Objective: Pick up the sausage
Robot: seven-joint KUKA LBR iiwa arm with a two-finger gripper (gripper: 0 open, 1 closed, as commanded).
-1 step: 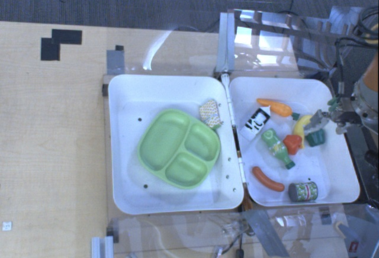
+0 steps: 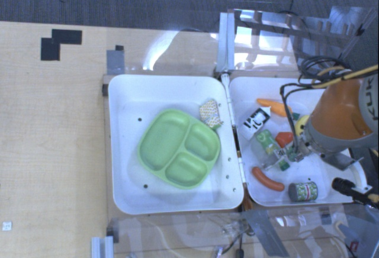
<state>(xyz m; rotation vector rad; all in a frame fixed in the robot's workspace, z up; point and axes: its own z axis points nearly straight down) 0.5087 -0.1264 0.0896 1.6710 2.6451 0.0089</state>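
So the sausage (image 2: 267,179) is lying flat in the right bin (image 2: 249,132), down near that bin's front edge and a bit toward its left wall, tilted on a slight diagonal, with nothing touching it. The arm (image 2: 340,112) comes in over the right side of that bin, orange band and all, and its hand (image 2: 283,159) sits low inside the bin just above and to the right of the sausage, close but apart from it. Honestly can't tell if the hand is spread or pinched, it's too small and cluttered around there. Right by the hand there's a small green bottle-looking thing (image 2: 265,141) and something red (image 2: 284,138) tucked against the wrist, can't make out what that one is. Further back in the same bin is a carrot (image 2: 270,105) near the back edge, and a black-and-white card or packet (image 2: 256,119) just in front of it. A little can with a green label (image 2: 303,192) lies on its side at the front edge, just right of the sausage. The left bin (image 2: 124,150) has a green divided plate (image 2: 180,148) sitting in the middle, and a small speckled, sponge-ish thing (image 2: 209,112) rests against the plate's back right corner, near the wall between the two bins.
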